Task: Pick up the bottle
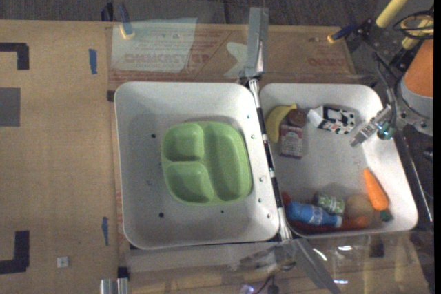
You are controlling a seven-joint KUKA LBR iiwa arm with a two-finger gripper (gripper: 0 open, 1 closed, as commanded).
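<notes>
A blue bottle (313, 214) lies on its side along the front wall of the right bin (329, 169), with a red thing partly under it. A small carton-like container with a brown cap (293, 135) stands near the bin's back left. My gripper (370, 130) hovers over the right bin's right side, near the back. It is well away from the blue bottle, up and to the right of it. The orange-banded wrist (422, 72) rises from it at the frame's right edge. Nothing is seen in the gripper.
The right bin also holds a banana (277, 120), a black-and-white packet (335, 119), a carrot (375, 189), a green can (331, 203) and a tan lump (359, 206). A green divided plate (207, 162) lies in the left bin (138, 148).
</notes>
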